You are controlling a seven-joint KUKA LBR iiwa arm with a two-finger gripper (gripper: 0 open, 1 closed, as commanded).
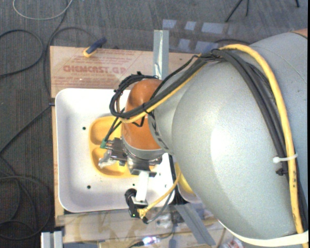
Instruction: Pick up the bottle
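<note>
A yellow bottle lies in the middle of the left white bin, partly covered by the arm. My gripper hangs directly over the bottle's near end, below the orange wrist band. The arm's grey body hides the rest of the bottle and the space to the right.
The bin rests on a cardboard sheet with red lettering. A small blue and yellow tool lies at the sheet's far edge. A metal post stands behind the bin. Black cables run over the carpet on the left.
</note>
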